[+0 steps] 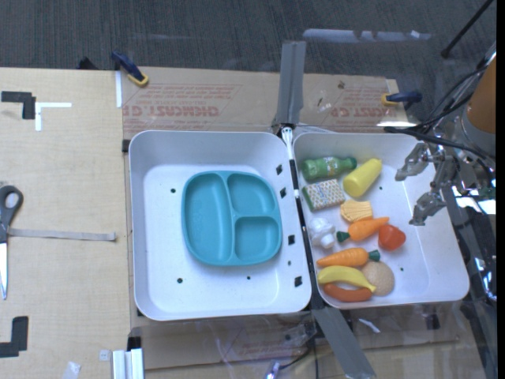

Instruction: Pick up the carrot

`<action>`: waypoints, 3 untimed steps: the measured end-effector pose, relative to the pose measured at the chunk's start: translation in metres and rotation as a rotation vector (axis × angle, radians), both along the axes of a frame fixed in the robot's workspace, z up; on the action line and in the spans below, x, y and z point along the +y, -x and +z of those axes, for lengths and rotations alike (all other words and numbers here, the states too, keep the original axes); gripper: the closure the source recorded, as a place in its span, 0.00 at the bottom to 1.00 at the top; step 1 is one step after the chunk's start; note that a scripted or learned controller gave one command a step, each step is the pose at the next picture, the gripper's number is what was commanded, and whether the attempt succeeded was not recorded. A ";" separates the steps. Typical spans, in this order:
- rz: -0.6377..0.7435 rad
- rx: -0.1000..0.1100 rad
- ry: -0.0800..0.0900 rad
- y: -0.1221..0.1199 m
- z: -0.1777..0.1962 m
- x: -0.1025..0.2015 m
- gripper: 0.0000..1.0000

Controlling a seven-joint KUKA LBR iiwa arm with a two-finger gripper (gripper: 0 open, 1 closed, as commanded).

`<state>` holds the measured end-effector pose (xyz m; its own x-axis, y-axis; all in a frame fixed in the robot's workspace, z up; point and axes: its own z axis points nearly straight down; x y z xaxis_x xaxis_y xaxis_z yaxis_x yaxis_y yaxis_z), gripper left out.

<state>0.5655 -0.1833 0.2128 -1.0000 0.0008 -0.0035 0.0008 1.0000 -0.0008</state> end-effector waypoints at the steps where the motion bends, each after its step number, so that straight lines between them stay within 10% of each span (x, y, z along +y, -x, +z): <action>1: -0.050 -0.001 0.000 -0.010 -0.120 0.019 0.00; 2: 0.155 -0.001 0.000 0.032 -0.120 0.084 0.00; 3: -0.138 -0.001 -0.001 0.046 -0.119 0.091 0.00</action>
<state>0.5194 -0.0927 0.0943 -0.9903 0.1387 -0.0041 0.1387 0.9903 0.0000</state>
